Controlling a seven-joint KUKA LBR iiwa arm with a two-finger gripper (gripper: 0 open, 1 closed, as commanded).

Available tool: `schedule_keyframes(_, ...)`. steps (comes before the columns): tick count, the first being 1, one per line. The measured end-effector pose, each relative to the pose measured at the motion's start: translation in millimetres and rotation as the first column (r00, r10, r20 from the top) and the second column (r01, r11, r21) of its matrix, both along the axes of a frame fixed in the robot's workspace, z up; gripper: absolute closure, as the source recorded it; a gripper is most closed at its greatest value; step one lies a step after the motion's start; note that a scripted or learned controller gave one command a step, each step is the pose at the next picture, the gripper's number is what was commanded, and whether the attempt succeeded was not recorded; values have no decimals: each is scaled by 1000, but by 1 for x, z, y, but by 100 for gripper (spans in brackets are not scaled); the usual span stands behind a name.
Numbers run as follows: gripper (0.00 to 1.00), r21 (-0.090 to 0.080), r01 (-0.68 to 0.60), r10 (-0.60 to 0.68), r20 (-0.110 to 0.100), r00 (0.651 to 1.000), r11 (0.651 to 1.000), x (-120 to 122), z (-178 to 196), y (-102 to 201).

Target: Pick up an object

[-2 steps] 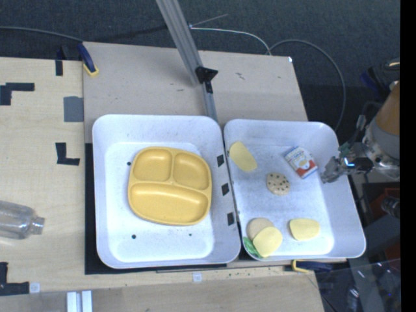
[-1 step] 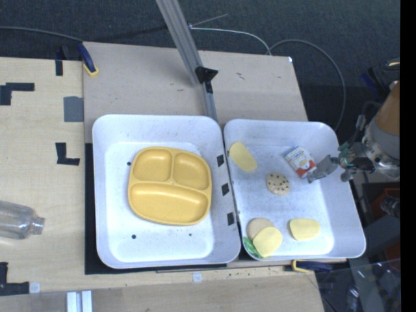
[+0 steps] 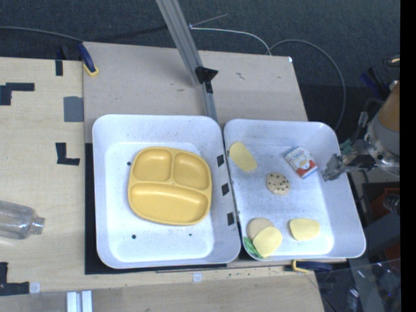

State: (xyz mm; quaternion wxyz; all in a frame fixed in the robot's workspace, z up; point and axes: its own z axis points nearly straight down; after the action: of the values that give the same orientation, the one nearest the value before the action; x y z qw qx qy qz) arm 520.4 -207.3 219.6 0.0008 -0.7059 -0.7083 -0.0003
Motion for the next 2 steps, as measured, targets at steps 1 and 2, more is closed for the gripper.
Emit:
schedule_keyframes(1, 100, -5, -2, 2, 9, 1000, 1000, 68, 52, -2)
schedule_keyframes(2, 100, -1, 3, -3, -8, 1000, 1000, 59, -40, -3)
